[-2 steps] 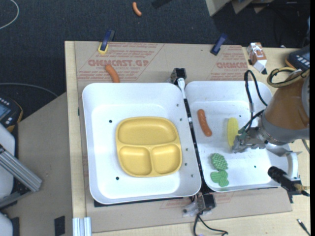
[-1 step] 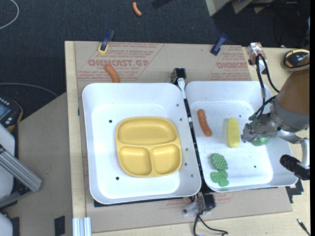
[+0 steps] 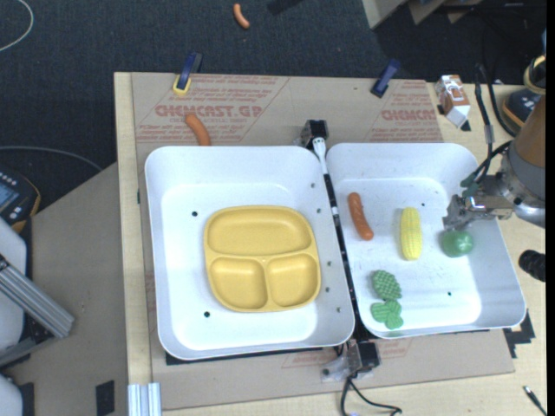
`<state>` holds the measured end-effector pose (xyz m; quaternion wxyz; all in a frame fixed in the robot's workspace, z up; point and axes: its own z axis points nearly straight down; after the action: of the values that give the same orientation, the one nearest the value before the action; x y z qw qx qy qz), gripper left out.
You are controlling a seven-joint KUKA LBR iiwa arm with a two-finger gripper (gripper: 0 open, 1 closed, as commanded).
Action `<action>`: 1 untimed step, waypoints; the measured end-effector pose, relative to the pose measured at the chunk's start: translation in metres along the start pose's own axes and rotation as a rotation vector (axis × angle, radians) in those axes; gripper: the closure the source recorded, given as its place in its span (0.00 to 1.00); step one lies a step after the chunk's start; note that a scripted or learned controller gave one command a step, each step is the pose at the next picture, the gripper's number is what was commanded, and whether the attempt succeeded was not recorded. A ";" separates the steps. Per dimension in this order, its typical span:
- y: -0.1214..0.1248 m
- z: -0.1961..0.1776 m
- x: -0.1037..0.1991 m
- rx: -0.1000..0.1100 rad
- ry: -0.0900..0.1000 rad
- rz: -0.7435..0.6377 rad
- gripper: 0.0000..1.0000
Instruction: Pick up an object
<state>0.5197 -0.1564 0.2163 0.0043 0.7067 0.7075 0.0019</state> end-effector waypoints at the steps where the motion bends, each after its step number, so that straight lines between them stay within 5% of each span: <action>1: 0.001 -0.009 0.000 0.005 0.002 0.000 1.00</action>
<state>0.5204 -0.1565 0.2254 0.0020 0.7067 0.7075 0.0007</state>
